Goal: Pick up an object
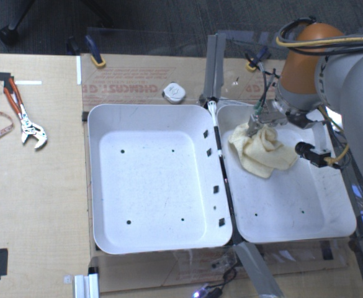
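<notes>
Since the cloth [262,151] lies bunched in the upper part of the right bin [305,222], the gripper [260,124] sits right at its top edge; finger opening and any grasp: can't tell.

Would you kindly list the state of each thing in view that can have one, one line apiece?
Cloth: crumpled in a heap in the right bin, at its far left part.
Gripper: down at the cloth's top edge.
Left bin: lying flat beside the right bin.
Wrench: lying flat on the bench, left of the bins.
</notes>
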Controlling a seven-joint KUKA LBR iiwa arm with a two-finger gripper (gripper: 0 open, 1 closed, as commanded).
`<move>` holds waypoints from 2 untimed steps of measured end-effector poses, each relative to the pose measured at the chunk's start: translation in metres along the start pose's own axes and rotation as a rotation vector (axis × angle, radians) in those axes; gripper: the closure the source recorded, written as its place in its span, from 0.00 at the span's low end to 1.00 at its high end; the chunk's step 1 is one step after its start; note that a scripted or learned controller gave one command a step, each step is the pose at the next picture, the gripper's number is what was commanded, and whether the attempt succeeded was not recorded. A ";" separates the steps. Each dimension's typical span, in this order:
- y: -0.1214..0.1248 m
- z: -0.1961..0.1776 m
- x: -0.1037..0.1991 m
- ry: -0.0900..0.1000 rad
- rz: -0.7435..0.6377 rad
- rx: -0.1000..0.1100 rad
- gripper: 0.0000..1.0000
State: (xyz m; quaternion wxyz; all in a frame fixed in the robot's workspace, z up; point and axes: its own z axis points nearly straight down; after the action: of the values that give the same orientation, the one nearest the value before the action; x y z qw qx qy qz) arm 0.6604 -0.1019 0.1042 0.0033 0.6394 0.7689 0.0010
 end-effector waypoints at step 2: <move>0.001 -0.088 0.009 0.002 -0.145 0.004 1.00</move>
State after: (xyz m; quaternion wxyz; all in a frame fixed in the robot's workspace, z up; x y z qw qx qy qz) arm 0.6590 -0.0930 0.1921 0.0014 0.5822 0.8131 -0.0003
